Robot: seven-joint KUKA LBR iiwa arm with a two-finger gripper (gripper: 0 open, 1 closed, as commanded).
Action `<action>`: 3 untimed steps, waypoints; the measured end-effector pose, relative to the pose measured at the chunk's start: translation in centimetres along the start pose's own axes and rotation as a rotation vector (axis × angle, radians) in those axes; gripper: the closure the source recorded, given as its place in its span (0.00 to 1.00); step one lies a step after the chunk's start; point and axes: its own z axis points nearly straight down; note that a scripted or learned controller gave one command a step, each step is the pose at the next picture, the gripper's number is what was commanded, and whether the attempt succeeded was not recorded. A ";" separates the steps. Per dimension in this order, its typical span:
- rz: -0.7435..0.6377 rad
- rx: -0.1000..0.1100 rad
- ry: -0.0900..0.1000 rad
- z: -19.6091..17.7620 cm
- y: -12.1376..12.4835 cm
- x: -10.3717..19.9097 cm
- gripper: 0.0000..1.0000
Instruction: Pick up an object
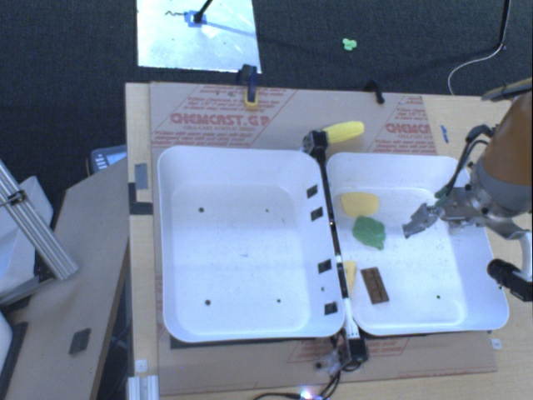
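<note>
Camera view: the robot's gripper [414, 226] hovered over the right bin [479, 311], whether spread or closed too small to tell, nothing visibly between its fingers. A green object [369, 231] lay just left of it, touching a yellow piece [360, 202], with a brown block [375, 285] nearer the front. The left bin [179, 307] sat alongside.

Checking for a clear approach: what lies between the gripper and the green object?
Bare white bin floor separates the gripper from the green object in the camera view.

Dark carpet floor [67, 57], shiny metal sheet [198, 22] on it, wooden bench [275, 107], side table [79, 248]
</note>
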 end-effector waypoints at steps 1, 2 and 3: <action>-0.002 -0.003 -0.001 -1.1 0.1 0.0 1.00; -0.001 -0.019 -0.006 -16.7 -4.1 -0.9 1.00; 0.001 0.006 0.001 -6.2 -4.1 0.6 1.00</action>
